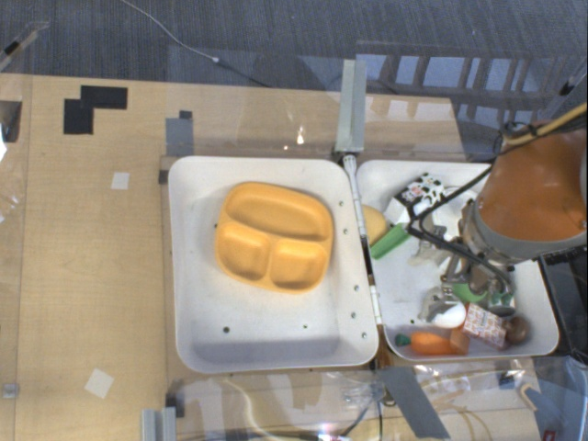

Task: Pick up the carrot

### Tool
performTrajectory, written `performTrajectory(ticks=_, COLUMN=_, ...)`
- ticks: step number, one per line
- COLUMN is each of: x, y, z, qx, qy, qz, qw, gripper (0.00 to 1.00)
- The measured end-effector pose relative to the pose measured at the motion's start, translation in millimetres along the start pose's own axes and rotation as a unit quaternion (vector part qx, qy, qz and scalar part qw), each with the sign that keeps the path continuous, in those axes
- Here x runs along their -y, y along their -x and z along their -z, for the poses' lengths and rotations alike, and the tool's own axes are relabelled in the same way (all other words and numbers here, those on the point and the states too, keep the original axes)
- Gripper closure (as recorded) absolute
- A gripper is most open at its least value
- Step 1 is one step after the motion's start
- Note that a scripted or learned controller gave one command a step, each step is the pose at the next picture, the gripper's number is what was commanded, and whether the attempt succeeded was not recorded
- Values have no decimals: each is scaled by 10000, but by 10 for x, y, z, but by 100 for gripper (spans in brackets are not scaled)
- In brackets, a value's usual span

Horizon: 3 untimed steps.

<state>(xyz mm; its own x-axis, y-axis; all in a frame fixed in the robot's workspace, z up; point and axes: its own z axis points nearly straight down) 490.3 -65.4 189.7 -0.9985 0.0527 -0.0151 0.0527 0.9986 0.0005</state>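
A: Item one, the gripper (447,294). Position?

B: Low in the right bin (390,274), hanging under the grey wrist and its orange band (533,196). The metal fingers point down toward the bin floor. Whether they are spread or pressed together cannot be told; the wrist covers most of them and the tips blur into the clutter.

A: Item two, the carrot (428,343).

B: Just below and slightly left of the gripper, lying flat along the bin's near wall, orange, with its length running left to right. Apart from the fingers; nothing shows it between them.

A: Neighbours of the tool?

B: A white rounded piece (449,316) directly beneath the tips, between gripper and carrot. To its right, a red and white packet (485,324), then a dark brown round thing (517,330) in the corner. A bit of green (473,292) shows beside the fingers.

A: Further out?

B: Up and left of the gripper, a green stick-shaped item (390,240) touching a pale yellow round one (373,219). Above those, a black and white patterned toy (421,191).

A: Beyond the divider?

B: The left bin (197,320), holding a yellow divided plate (274,235) with three compartments, well apart from the tool.
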Motion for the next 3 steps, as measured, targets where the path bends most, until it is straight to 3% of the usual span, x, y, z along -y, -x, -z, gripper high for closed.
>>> performTrajectory(ticks=1, x=420, y=-9, z=-381, qx=-56, qy=5, qz=1139, qw=9935, gripper=0)
performTrajectory(ticks=2, x=270, y=87, z=-896, qx=67, qy=-13, qz=992, qw=9950, gripper=0)
performTrajectory(ticks=3, x=-354, y=110, z=-8, qx=7, qy=11, qz=1130, qw=9936, gripper=0)
